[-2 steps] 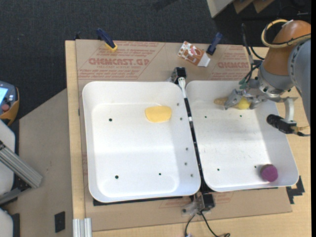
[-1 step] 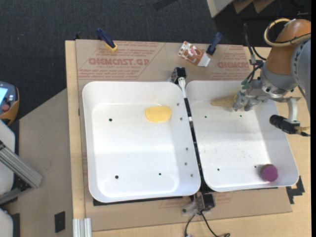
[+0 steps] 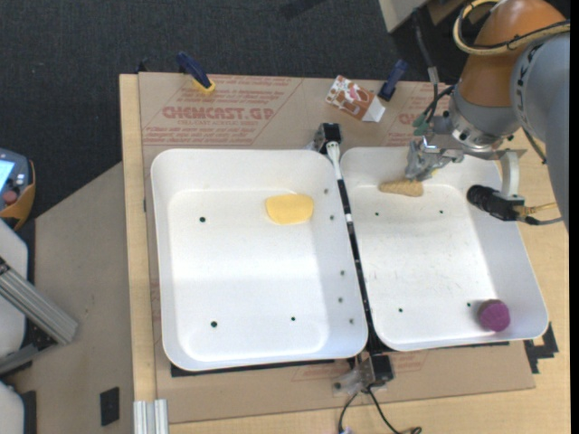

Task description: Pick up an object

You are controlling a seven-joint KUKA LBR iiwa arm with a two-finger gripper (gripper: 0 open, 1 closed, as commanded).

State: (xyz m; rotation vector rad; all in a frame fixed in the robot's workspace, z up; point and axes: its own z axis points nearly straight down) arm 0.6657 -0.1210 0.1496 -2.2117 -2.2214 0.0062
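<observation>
A flat tan piece (image 3: 398,187) lies at the far edge of the right bin (image 3: 425,269). My gripper (image 3: 419,170) hangs from the grey and orange arm directly over the tan piece's right end, at or very near it. A purple ball (image 3: 494,316) rests in the right bin's near right corner. A yellow rounded lump (image 3: 289,209) sits in the far middle of the left bin (image 3: 235,278).
A small red and white packet (image 3: 353,98) lies on the cardboard behind the bins, between two blue clamps (image 3: 195,72). A black divider strip (image 3: 348,233) runs between the two bins.
</observation>
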